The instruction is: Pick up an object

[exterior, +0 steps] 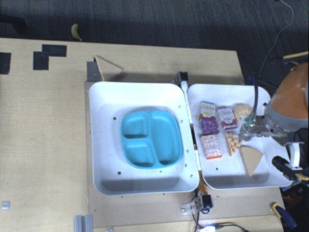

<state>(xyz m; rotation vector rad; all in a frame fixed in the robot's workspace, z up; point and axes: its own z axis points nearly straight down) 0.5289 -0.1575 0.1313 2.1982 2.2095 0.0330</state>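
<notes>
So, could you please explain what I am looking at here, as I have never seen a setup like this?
This is one picture from a camera fixed above a wooden bench, looking down at a slant. Two shallow white bins sit side by side. The left bin holds a blue plate with three compartments. The right bin holds small toy foods and packets, among them a purple item and a red-and-white packet. The grey and orange shape on the right is a robot arm. Its gripper, a two-fingered hand, is down in the right bin among the items. Whether it grips anything cannot be told at this size.
</notes>
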